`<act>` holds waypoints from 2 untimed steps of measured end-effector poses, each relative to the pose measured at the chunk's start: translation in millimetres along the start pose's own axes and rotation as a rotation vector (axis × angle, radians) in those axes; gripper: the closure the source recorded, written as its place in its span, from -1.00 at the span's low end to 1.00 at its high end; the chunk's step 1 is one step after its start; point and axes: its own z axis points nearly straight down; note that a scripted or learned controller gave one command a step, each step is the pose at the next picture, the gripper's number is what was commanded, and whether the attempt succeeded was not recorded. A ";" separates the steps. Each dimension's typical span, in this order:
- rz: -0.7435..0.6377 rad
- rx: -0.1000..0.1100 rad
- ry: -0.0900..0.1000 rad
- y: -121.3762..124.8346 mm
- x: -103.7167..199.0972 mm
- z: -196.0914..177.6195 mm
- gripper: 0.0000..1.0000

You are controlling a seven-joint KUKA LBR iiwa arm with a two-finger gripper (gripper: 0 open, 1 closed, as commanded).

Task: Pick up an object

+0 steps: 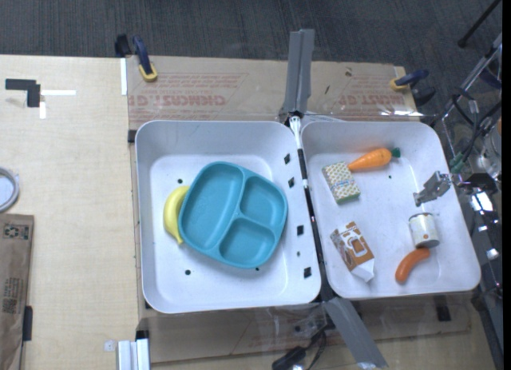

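Observation:
The right bin [447, 280] holds an orange carrot [371, 160] at the back. A yellow-green sponge block [341, 181] lies just in front of the carrot. A small brown and white carton [353, 252] sits near the front left. A short silver can [424, 230] lies at the right, and an orange sausage [411, 264] is just in front of it. My gripper [432, 188] hangs at the bin's right side, just behind the can and apart from it, with nothing seen in it.
The left bin [152, 280] holds a teal divided plate [233, 214] that partly covers a yellow banana [172, 212]. A grey divider post [300, 73] stands behind the two bins. Clamps and cardboard lie along the back edge.

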 end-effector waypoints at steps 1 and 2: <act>0.128 -0.002 -0.001 12.2 48.4 108.3 -1.00; 0.129 0.006 0.000 11.5 47.7 103.8 1.00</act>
